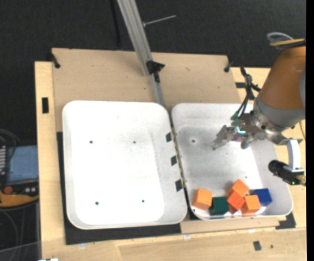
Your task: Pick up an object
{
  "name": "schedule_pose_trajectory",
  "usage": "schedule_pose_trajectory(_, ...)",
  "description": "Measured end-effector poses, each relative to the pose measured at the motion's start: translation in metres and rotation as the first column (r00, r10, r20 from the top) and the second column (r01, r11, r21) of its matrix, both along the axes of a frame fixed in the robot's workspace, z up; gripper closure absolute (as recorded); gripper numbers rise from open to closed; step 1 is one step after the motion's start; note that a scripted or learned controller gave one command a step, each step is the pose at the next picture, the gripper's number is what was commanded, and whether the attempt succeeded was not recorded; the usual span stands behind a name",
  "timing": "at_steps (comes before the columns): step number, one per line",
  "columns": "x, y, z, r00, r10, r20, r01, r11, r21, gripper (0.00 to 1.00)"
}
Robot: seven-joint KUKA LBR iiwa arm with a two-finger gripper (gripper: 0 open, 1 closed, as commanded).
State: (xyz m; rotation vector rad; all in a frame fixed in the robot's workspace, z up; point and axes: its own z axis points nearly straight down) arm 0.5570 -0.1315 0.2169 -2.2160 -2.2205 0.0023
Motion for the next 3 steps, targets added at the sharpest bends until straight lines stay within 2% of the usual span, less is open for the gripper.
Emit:
schedule_pose_trajectory(1,0.001,0.000,0.003,1.000,-0.002,0.006,0.002,1.000,-0.001,0.00)
schedule_pose_trajectory(2,-0.004,-0.010,-0.056,1.000,-0.005,-0.001,0.005,1.000,-0.004,0.00)
schedule_pose_trajectory(3,0.000,-0.011,-0.118,1.000,-0.006,0.001,0.006,1.000,-0.004,0.00)
